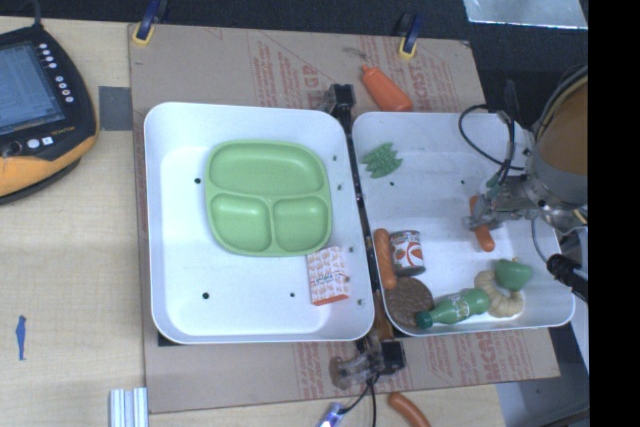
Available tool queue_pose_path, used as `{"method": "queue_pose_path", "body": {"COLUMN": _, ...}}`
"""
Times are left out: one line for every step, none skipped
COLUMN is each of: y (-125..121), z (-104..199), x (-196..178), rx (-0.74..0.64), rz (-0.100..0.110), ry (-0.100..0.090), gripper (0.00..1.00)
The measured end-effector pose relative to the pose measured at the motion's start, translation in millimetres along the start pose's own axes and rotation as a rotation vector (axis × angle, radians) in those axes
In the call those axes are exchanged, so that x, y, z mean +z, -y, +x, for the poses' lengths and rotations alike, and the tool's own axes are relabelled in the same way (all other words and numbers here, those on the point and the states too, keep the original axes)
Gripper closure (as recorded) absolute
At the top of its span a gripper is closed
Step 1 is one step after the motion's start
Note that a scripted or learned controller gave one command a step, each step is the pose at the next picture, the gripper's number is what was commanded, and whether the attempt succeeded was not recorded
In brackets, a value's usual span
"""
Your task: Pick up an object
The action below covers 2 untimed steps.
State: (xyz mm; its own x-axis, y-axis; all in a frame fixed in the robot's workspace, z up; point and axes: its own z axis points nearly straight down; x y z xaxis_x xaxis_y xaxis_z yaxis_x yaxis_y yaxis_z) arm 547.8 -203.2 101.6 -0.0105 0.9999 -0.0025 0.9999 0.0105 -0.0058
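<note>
Reaching in from three o'clock, the gripper (485,223) hangs low over the right bin (430,140), its fingers closed around a small orange carrot (485,237). At about six o'clock from it lie a green bottle (455,308), a green pepper (513,272) and a brown disc (409,298). The left bin (175,245) holds a green tray (268,197).

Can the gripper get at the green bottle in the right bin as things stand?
Probably yes. The green bottle lies on its side, top exposed, just below the gripper. The brown disc and pale pieces crowd its ends, so finger room may be tight.
</note>
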Motion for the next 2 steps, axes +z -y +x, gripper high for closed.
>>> {"method": "queue_pose_path", "body": {"y": -87.8, "z": 58.8, "x": -55.4, "rx": 0.006, "rz": -0.005, "ry": -0.004, "gripper": 1.00}}
{"method": "queue_pose_path", "body": {"y": -67.7, "z": 136.6, "x": -91.2, "rx": 0.005, "rz": -0.001, "ry": -0.004, "gripper": 1.00}}
